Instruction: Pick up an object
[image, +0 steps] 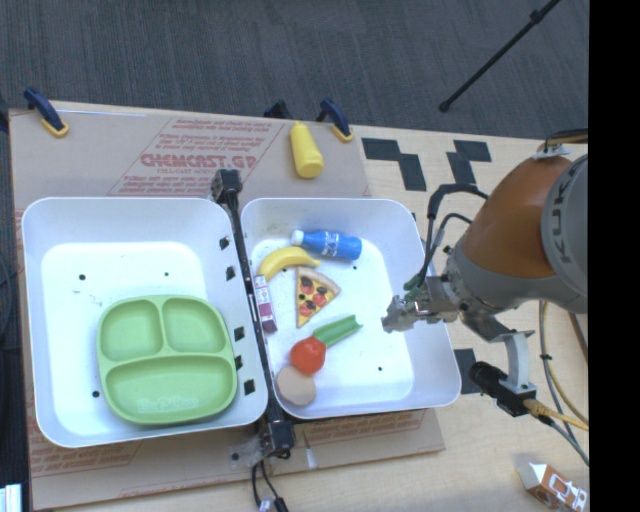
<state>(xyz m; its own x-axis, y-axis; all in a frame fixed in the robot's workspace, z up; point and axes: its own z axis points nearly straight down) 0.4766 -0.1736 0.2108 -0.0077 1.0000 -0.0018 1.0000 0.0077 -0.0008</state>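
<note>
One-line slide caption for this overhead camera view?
Gripper hovers over the right bin near a banana, bottle and pizza slice.

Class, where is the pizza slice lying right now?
The pizza slice lies in the right bin, left of its centre, just below the banana and above the green stick.

Setting: desk (400, 465) on dark carpet (300, 50).
Cardboard sheet (190, 160) with red print, held by blue clamps (45, 112); black squares (420, 160) mark the pale desk; thin black rod (500, 50) crosses upper right.
</note>
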